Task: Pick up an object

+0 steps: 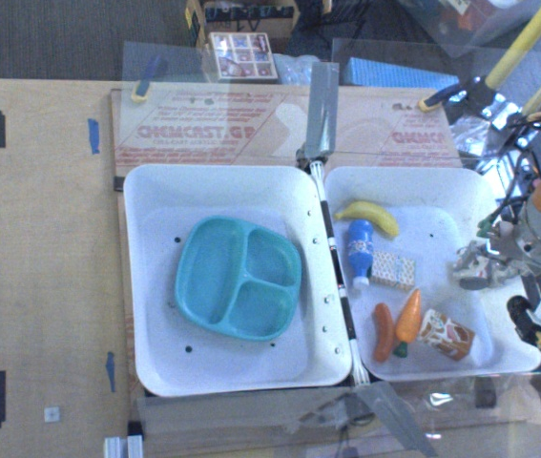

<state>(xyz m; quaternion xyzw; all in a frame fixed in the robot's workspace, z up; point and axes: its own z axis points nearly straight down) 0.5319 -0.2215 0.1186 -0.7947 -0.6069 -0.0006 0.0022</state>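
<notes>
step: we're hovering the gripper point(475, 265) over the right bin point(442, 365), nothing grabbed yet
jaws: can't tell
next: drop onto the carrot point(408, 316)

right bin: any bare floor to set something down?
Right bin: bare floor between banana and gripper, along the back wall. Crowded near the divider: bottle, small box, carrot, carton. Left bin has margin around the teal plate.
</notes>
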